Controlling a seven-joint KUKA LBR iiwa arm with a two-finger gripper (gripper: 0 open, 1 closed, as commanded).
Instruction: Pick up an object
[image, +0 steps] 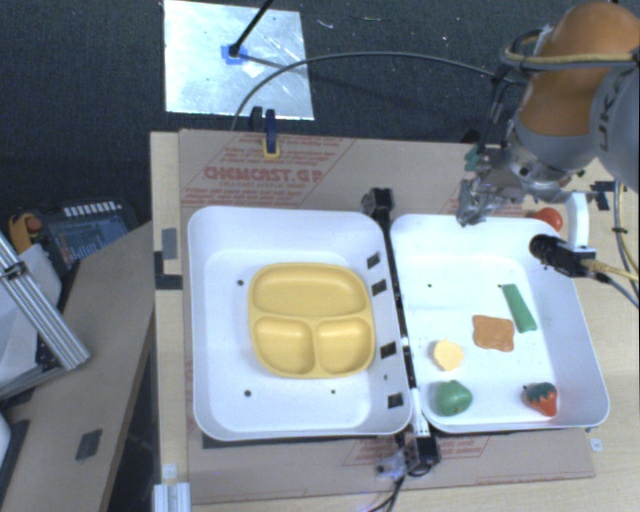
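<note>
- Bench (168, 200): you had two shallow white bins side by side on a printed cardboard sheet (300, 165) that covered the bench top.
- Left bin (212, 260): it held one thing, a yellow divided plate (310, 318) with three compartments. The plate lay flat near the bin's middle, clear of all four walls.
- Right bin (450, 275): it held five small things, all in the half toward its near edge. The far half of its floor was bare.
- Green stick (518, 307): it lay flat toward the bin's right edge, the farthest of the five from the near edge.
- Orange-brown piece (493, 333): flat and roughly square, it lay just beside the green stick on that stick's left. You could not tell whether the two touched.
- Yellow piece (448, 354): small and flat, it lay to the left of the orange-brown piece and apart from it.
- Green round thing (452, 398): it sat by the bin's near left corner, just nearer than the yellow piece.
- Red thing with a green top (540, 397): it sat by the bin's near right corner, well apart from the green round thing.
- Arm (575, 60): grey with an orange band, it reached in over the far right corner of the bench.
- Pincer (472, 208): it pointed down at the right bin's far edge, toward that edge's left end, well apart from all five small things. You could not tell whether it was spread or pressed together, and nothing showed in its hold.
</note>
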